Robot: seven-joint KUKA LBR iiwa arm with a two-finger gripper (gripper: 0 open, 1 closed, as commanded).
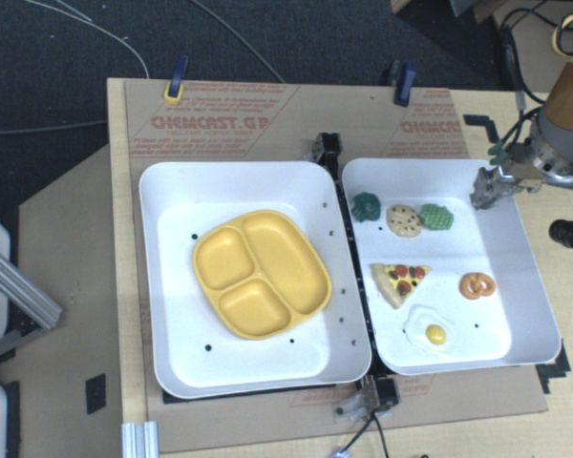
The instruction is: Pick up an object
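The right bin (pixel 516 256) holds several toy foods: a dark green broccoli piece (pixel 366 206), a cookie (pixel 402 220), a lighter green leafy piece (pixel 436 218), a pizza slice (pixel 399 281), a pretzel (pixel 477 285) and a fried egg (pixel 431 330). My gripper (pixel 488 189) hangs over the bin's far right corner, up and to the right of the leafy piece, with nothing seen in it. Its fingertips are too small and dark to read.
The left bin (pixel 172 208) carries a yellow divided plate (pixel 260 273) in its middle. Both bins rest on a cardboard sheet (pixel 267 113) clamped at the back. The arm comes in from the right edge above the right bin.
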